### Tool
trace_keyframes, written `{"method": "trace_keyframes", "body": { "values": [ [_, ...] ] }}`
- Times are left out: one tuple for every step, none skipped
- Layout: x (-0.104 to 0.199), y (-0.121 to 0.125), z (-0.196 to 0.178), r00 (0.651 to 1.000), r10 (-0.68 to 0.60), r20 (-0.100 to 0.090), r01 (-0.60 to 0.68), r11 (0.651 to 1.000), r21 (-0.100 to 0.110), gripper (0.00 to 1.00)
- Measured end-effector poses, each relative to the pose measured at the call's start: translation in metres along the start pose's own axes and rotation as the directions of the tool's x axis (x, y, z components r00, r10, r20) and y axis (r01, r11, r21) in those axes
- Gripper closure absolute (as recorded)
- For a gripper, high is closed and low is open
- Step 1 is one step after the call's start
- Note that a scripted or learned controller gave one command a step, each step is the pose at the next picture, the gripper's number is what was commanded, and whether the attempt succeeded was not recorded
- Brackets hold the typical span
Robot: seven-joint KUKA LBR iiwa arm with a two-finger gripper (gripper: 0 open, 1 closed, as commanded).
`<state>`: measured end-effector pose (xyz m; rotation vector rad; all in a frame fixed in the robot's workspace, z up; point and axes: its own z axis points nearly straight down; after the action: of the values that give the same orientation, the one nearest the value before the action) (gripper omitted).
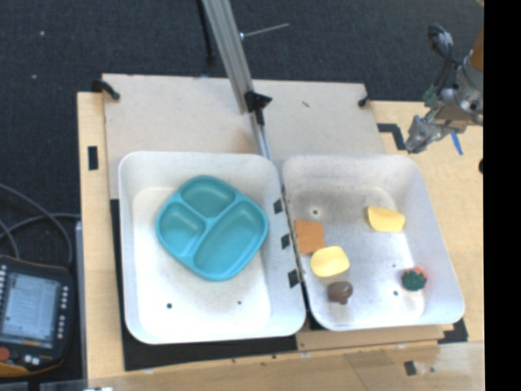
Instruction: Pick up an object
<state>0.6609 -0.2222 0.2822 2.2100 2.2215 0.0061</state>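
gripper (417,137): above the right bin's (435,218) 1 o'clock corner, grip state impossible to tell | targets: yellow piece (385,219) nearest, at its 7 o'clock | advice: descend centred, clear of bin wall

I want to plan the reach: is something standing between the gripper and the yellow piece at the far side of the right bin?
Nothing visible does. The gripper hangs outside the right bin, above its far right corner, and the yellow piece lies uncovered, apart from the other items.

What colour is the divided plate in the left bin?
Teal blue; the divided plate shows clearly in the camera view.
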Motion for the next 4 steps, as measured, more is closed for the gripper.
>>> {"method": "trace_keyframes", "body": {
  "values": [
    [0.053,-0.009,0.016,1.000,0.000,-0.003,0.000,1.000,0.008,1.00],
    [0.093,-0.020,0.022,1.000,0.001,-0.003,-0.001,1.000,0.009,1.00],
    [0.143,-0.038,0.032,1.000,0.000,-0.003,0.000,1.000,0.009,1.00],
    [0.197,-0.037,0.028,1.000,-0.002,-0.005,0.002,1.000,0.008,1.00]
  ]
}}
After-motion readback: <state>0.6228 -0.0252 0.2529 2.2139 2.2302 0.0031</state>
